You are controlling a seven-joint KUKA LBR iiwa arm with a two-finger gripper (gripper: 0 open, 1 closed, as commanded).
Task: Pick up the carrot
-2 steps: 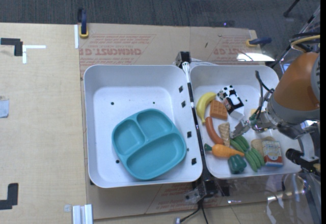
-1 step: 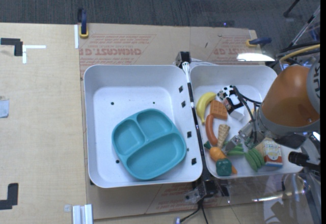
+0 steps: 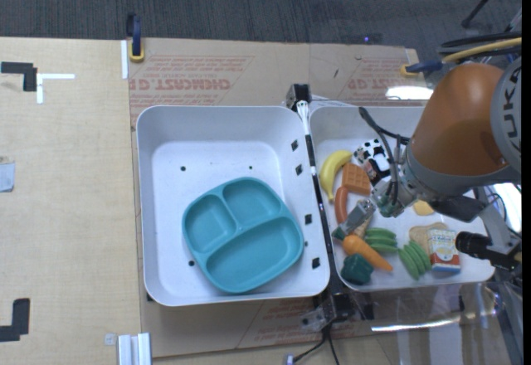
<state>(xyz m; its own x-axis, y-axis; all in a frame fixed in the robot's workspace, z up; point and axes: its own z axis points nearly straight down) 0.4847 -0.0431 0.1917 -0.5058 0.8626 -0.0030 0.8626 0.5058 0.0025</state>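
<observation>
The carrot (image 3: 370, 252) is orange with a dark green leafy end (image 3: 358, 270). It lies at a slant near the front left corner of the right bin (image 3: 390, 116). My gripper (image 3: 358, 219) reaches down from the orange-banded wrist into that bin. Its tip is just above and left of the carrot's thick end, between the carrot and a slim orange-red piece (image 3: 341, 204). Nothing is visibly held.
Around the gripper lie a banana (image 3: 333, 169), an orange waffle piece (image 3: 358, 180), a black-and-white toy (image 3: 375, 159), green pods (image 3: 380, 237), a bread slice (image 3: 426, 234) and a small carton (image 3: 445, 254). The left bin (image 3: 166, 139) holds a teal divided plate (image 3: 242, 232).
</observation>
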